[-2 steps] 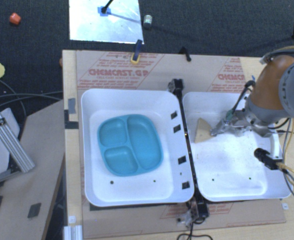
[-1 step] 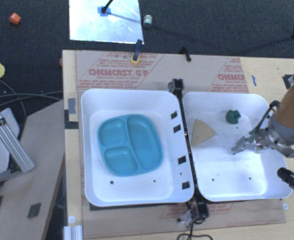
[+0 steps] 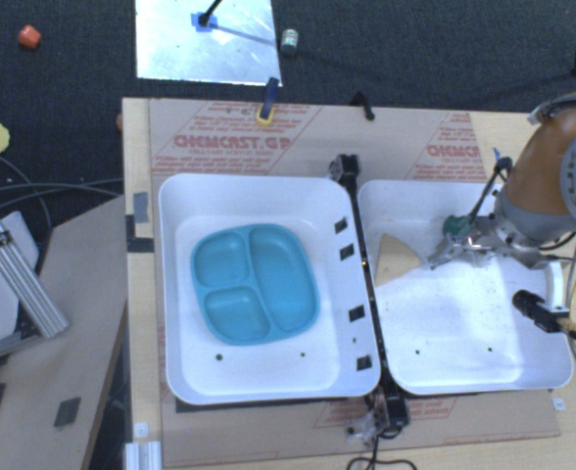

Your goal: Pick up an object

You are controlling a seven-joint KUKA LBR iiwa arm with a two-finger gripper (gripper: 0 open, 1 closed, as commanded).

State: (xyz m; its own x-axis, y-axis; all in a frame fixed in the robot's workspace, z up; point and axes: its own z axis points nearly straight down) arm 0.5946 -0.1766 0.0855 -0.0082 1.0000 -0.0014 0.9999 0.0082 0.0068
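Camera view, pincer (image 3: 443,253) well right of blue tray (image 3: 255,283)

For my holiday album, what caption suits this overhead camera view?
Grey-and-orange robot arm lowers its gripper into the right white bin, while a blue divided plate sits in the left bin.

bright even overhead light, white bins (image 3: 268,199) near glare, soft shadows, slightly soft focus, dark surround

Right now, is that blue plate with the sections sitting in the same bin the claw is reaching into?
No, the blue plate lies in the left bin, while the claw is over the right bin.
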